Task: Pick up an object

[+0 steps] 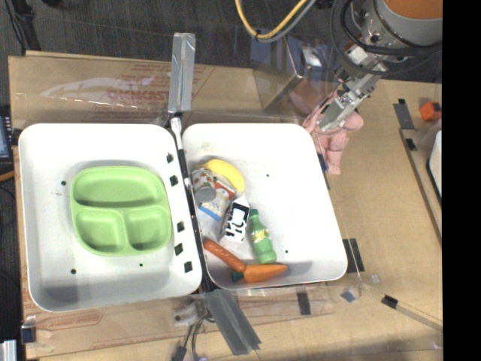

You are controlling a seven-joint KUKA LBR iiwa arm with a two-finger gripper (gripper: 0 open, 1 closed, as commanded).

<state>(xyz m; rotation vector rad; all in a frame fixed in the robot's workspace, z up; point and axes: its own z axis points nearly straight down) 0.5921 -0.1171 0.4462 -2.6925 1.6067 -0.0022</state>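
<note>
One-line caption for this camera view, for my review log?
Gripper holds a pink toy above the right bin's rim.

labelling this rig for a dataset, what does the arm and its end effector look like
The arm is grey with a wide orange band above the wrist. Black cables loop beside it and a yellow cable arcs across the top of the view. The end effector is a slim, pale metallic two-finger unit with small dark fittings.
</note>
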